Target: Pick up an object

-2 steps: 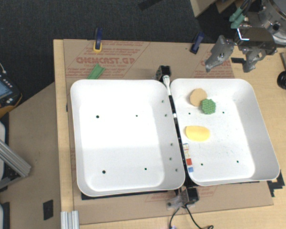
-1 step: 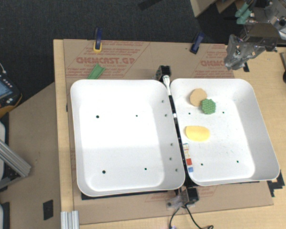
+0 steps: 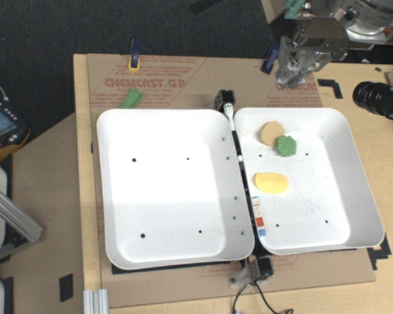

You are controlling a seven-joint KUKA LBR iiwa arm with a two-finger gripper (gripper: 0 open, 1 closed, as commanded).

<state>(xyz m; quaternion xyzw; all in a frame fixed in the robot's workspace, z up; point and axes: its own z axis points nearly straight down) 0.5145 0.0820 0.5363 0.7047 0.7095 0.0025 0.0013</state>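
Note:
Three small objects lie in the right bin (image 3: 354, 169). A tan round piece (image 3: 271, 133) sits near the bin's back left, with a green knobbly ball (image 3: 286, 145) touching its lower right side. A yellow oval piece (image 3: 271, 182) lies a little nearer the front. My gripper (image 3: 293, 76) hangs above the cardboard just behind the right bin's back rim, well above and behind the tan piece. Nothing shows between its fingers.
The left bin (image 3: 118, 175) stands beside the right one, with a black-and-white divider strip (image 3: 239, 162) between them. A green clip (image 3: 131, 98) and a blue-yellow clamp (image 3: 135, 56) rest on the cardboard at the back left. A black lens (image 3: 374, 98) sits at the right.

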